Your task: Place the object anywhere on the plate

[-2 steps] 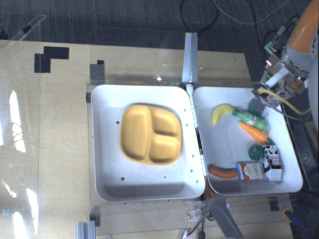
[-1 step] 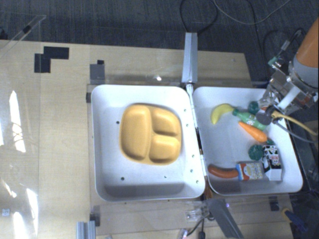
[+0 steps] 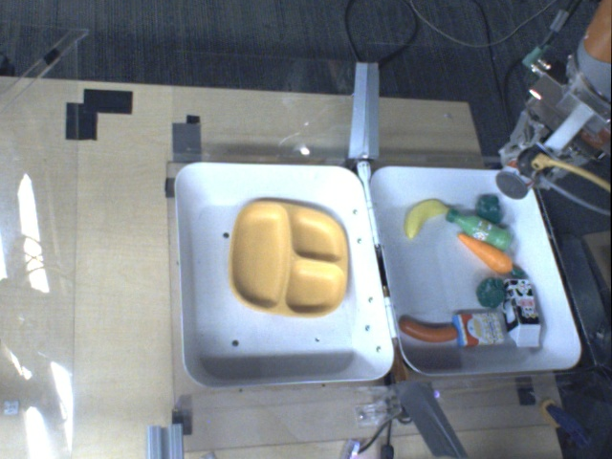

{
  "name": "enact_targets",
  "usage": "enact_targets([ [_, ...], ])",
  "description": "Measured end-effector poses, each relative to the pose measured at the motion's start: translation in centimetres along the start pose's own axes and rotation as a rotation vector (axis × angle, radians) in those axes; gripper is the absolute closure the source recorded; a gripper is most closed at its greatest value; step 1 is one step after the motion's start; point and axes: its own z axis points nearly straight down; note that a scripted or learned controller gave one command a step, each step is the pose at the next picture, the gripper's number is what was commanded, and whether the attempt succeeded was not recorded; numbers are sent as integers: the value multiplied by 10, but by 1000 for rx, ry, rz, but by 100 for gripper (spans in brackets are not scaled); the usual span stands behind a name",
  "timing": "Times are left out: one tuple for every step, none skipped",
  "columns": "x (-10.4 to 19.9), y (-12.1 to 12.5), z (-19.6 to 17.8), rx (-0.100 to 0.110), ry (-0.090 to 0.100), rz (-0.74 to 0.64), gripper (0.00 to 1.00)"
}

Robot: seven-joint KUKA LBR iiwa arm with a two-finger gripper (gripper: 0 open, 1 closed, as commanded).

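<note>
Two shallow white bins sit side by side on a pale wooden bench (image 3: 96, 304); the left bin (image 3: 206, 352) and the right bin (image 3: 430, 275) touch along one edge, where a grey metal rail (image 3: 364, 113) runs up to the bench's far edge. A black L-shaped mark (image 3: 96, 111) lies on the bench at far left; beyond the bench, a thin black cable (image 3: 382, 27) loops across dark carpet (image 3: 191, 17).

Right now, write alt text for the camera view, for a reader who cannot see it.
A yellow divided plate lies in the left bin. The right bin holds toy food: a banana, a carrot, a sausage, two cartons and green pieces. The tool hangs at that bin's far right corner.
</note>
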Motion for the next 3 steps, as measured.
enact_targets([
  [-35, -26, 123, 5, -4, 148, 100],
  [11, -94, 184, 5, -3, 81, 100],
  [38, -141, 124, 3, -1, 561, 100],
])
